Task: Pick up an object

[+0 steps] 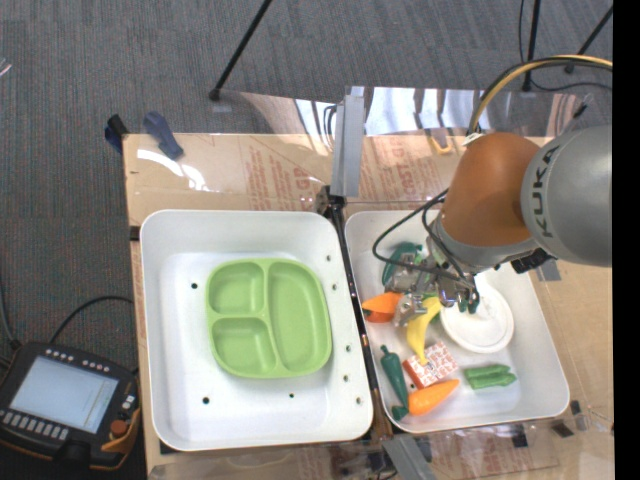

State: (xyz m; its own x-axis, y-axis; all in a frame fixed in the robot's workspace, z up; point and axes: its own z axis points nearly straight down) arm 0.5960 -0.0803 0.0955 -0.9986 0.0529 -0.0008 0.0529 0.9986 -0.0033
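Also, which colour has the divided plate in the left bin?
Light green; the divided plate shows clearly in the camera view.

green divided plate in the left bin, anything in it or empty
Empty. The green three-compartment plastic plate lies flat in the left white bin, and all three sections show bare green.
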